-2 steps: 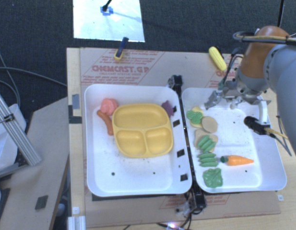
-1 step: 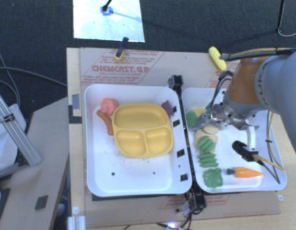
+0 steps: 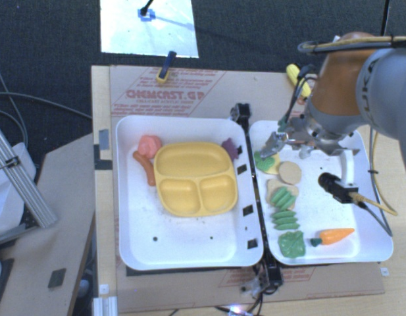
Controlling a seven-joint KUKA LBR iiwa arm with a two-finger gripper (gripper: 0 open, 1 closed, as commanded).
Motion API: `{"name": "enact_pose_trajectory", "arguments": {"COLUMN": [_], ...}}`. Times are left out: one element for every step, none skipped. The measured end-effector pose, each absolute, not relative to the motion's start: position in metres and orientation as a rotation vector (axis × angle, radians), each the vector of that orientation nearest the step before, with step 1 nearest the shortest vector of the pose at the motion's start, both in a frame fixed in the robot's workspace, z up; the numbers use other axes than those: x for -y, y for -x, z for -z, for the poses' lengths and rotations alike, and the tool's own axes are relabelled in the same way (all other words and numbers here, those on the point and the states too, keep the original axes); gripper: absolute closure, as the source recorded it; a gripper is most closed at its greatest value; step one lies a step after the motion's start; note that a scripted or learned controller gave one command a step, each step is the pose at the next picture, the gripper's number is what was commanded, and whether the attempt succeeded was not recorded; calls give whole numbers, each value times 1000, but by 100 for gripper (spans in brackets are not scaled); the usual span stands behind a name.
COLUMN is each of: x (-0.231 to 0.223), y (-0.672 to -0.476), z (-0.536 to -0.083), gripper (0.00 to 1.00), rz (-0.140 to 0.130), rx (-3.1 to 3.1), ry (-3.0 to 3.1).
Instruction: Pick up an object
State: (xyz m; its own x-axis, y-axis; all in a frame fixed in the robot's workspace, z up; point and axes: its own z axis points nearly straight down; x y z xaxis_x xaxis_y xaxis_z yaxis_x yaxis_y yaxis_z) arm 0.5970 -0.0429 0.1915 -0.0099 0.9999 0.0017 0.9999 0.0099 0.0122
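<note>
The arm reached in from the right, its hand (image 3: 279, 142) low over the upper left corner of the right bin (image 3: 374, 242), above a green toy piece (image 3: 266, 161); whether it was open or closed could not be told. A toy carrot (image 3: 334, 236) lay near the front. The left bin (image 3: 133, 242) held a yellow divided plate (image 3: 193, 178).

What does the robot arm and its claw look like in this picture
The arm is bulky and rounded, grey with dark lettering and a wide orange band above the wrist. Thin dark cables run alongside it. The claw below is small, metallic grey.
</note>
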Motion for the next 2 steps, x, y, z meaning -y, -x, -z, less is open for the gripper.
{"name": "enact_pose_trajectory", "arguments": {"x": [12, 75], "y": [-482, -501], "z": [-183, -185], "gripper": [0, 0], "rz": [6, 1], "rx": [-2230, -2214], "ry": [-2225, -2223]}}
